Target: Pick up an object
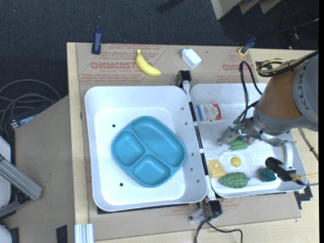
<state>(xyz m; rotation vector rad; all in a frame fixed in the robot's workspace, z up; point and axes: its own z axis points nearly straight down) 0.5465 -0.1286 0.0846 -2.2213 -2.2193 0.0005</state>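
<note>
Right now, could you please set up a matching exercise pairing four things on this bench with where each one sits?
Things:
1. blue divided plate
2. banana
3. fried egg toy
4. white block

Places:
A. on the cardboard behind the right bin
B. in the right bin, in front of the hand
C. in the left bin
D. on the cardboard behind the left bin

Pairs: 1-C, 2-D, 3-B, 4-A
</note>
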